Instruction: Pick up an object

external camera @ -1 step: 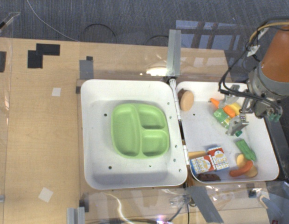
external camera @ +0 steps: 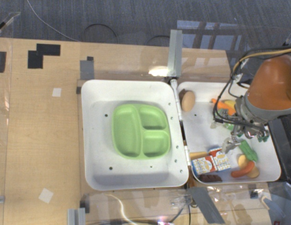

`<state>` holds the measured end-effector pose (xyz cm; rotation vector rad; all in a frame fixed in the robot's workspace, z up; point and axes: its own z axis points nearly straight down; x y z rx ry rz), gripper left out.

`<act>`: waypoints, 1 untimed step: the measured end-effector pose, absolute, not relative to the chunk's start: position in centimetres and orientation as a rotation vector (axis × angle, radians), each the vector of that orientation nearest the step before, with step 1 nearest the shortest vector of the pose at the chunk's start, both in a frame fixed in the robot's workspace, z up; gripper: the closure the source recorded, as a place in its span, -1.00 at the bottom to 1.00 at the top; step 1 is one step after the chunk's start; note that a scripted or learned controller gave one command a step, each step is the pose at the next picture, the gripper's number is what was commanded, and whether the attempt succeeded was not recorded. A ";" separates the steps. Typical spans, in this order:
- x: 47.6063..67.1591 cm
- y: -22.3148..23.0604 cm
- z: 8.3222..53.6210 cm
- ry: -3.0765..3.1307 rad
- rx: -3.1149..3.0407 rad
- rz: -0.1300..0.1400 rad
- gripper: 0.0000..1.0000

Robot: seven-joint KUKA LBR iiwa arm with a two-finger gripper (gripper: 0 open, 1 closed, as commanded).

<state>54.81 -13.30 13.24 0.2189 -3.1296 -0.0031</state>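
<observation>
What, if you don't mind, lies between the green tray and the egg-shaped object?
In the camera view, the raised white rims where the two bins meet separate the green tray from the egg-shaped object; otherwise bare bin floor.

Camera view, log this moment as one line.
arm: over right white bin | tool: above small printed carton | green divided plastic tray: left bin

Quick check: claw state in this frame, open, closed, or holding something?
Claw: cannot be told; it hangs low in the right bin, just above the small carton.

Lime-green divided tray [external camera: 140, 130] sitting in a white bin [external camera: 96, 139], tan egg-shaped object [external camera: 187, 101], orange-banded grey arm [external camera: 272, 90], green pepper-like piece [external camera: 248, 151], red-and-white printed carton [external camera: 211, 163].
</observation>
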 end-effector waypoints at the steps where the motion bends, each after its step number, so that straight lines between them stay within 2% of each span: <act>1: 60.8 -14.1 8.9 -3.155 0.074 0.003 -1.00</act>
